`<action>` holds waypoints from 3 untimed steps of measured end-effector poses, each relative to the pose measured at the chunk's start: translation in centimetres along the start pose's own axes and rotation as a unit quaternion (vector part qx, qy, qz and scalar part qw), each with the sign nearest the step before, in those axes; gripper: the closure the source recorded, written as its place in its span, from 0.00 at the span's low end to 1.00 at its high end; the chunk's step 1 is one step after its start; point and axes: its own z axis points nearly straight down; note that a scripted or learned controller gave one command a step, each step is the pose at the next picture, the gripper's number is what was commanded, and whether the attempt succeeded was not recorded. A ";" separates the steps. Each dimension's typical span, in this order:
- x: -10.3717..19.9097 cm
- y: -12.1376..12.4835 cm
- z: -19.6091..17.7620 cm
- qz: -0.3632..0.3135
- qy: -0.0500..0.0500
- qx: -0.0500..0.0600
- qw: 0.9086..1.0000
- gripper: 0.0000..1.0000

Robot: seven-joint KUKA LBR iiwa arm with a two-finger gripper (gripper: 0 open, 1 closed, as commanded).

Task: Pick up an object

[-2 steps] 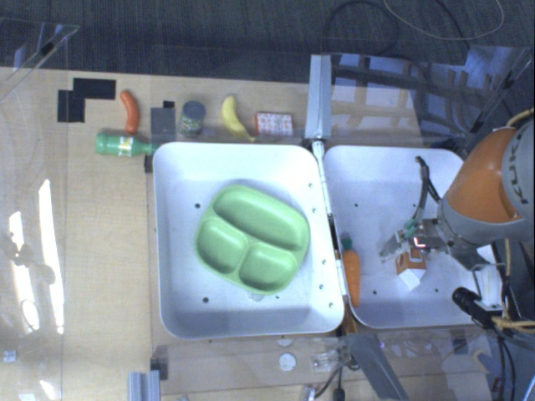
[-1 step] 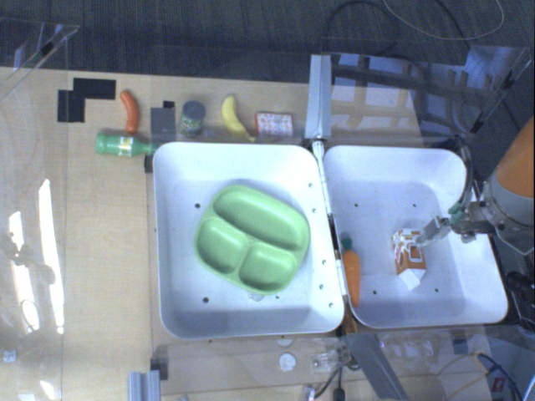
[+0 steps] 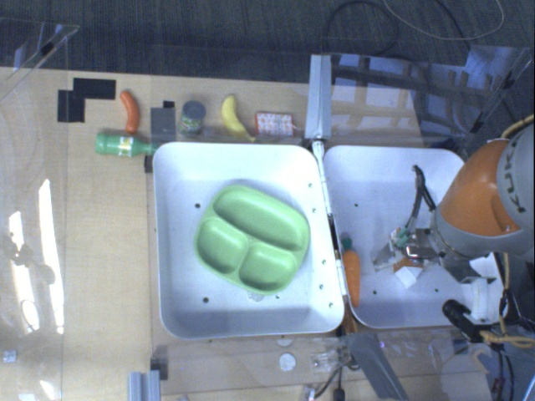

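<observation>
Grey arm (image 3: 493, 207) with orange band reaching in from right, wrist bent downward, end effector (image 3: 403, 253) held low

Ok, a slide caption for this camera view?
Gripper low in right white bin near orange carrot; green three-compartment plastic tray in left white bin.

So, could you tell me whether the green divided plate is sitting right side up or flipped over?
Right side up. The green divided plate lies flat in the left bin, its three compartments facing upward and visibly empty.
</observation>
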 end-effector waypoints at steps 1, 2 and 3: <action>3.6 2.7 0.5 0.197 -0.001 -0.006 0.980 0.00; -1.9 8.1 0.9 0.412 -0.001 -0.001 0.911 0.00; -7.8 -0.4 0.7 0.407 0.001 0.001 0.914 0.00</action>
